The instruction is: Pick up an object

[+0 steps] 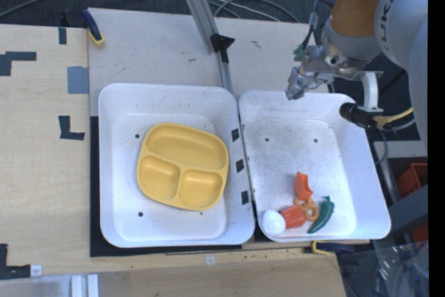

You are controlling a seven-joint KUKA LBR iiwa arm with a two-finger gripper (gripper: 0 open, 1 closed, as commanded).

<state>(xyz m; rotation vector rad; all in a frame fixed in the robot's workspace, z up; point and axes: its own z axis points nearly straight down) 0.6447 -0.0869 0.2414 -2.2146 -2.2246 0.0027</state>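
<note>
The gripper (295,92) hangs over the far rim of the right bin (361,170); I cannot tell how its jaws stand. The toys (303,206) lie well apart from it, in the near corner: orange pieces, a white egg (273,222), a green pepper (322,214) pointing near-left. The left bin (115,170) holds a yellow tray (183,165).

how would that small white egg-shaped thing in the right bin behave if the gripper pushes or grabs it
The small white egg-shaped object looks smooth and rounded, so it would probably roll or squirt away under a push. It lies in the right white bin near its corner wall, beside the orange toy pieces, which may stop it. Its curved surface likely slips between narrow fingers.
</note>
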